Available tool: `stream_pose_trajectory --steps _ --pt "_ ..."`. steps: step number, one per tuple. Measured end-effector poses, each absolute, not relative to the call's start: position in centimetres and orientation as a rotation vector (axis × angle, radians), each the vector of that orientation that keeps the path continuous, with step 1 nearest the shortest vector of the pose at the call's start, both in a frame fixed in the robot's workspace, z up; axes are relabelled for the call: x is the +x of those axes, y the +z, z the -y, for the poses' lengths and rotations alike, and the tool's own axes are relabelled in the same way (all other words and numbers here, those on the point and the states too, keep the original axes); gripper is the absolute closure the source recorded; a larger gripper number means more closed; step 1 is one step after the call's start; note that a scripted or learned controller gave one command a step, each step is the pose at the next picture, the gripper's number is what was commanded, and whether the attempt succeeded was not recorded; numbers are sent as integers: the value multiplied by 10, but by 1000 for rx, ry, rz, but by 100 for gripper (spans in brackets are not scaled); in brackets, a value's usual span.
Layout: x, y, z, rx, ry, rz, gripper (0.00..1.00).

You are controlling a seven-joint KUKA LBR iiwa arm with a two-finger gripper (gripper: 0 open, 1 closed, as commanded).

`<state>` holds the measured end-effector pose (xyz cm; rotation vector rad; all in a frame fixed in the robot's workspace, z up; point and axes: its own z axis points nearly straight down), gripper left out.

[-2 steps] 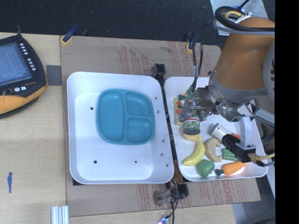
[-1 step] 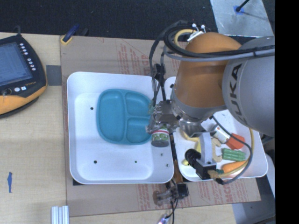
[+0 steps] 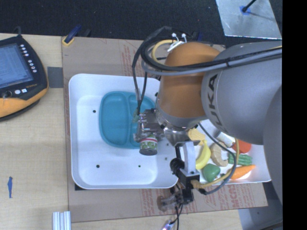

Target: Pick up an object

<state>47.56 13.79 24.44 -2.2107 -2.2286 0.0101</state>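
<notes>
Currently gripper (image 3: 146,140) sits low in the left white bin (image 3: 81,128), beside the shallow teal plastic dish (image 3: 115,119); can't tell its state. A small round green-and-white object (image 3: 148,147) sits at its tip. Confirm pinch, lift straight.

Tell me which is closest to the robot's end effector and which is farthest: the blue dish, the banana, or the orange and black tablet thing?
Measured from the end effector in the camera view:
1. Blue dish, in the left bin, right beside it.
2. Banana, in the right bin, on the other side.
3. Orange and black tablet, far off at the bench's left edge.
</notes>
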Motion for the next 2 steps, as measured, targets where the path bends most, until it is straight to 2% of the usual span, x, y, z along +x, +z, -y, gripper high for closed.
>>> stream_pose_trajectory --steps 1,2 --pt "476 251 -117 -2214 4 2228 100" --pt "546 248 -117 -2214 6 2225 100"
